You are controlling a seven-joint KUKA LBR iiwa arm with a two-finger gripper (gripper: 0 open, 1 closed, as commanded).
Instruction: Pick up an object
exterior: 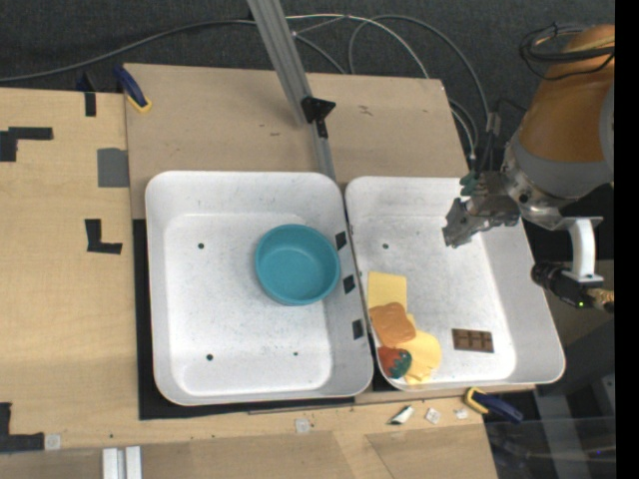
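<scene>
Gripper (457, 230) hangs over the upper right part of the right bin (519, 297), pointing down-left, nothing seen between its tips; can't tell if it is spread or closed, too dark and small. Behind it the grey wrist and orange band of the arm (564, 118) come in from the right edge.

Right bin contents, all well apart from the gripper: yellow square piece (387, 289) by the left wall, orange block (392, 321) just below and touching it, pale yellow piece (424, 352) at the lower left, with a small red and teal item (395, 360) beside it, overlap unclear. Brown chocolate-like bar (472, 340) lies flat alone near the lower right.

Left bin (190, 297) holds 1 teal bowl (297, 263), upright, right of centre, near the wall between the 2 bins.

Bins sit on a wooden bench (60, 218). Grey pole (285, 48) slants in from the top. Cables (399, 38) loop behind the bins.
</scene>
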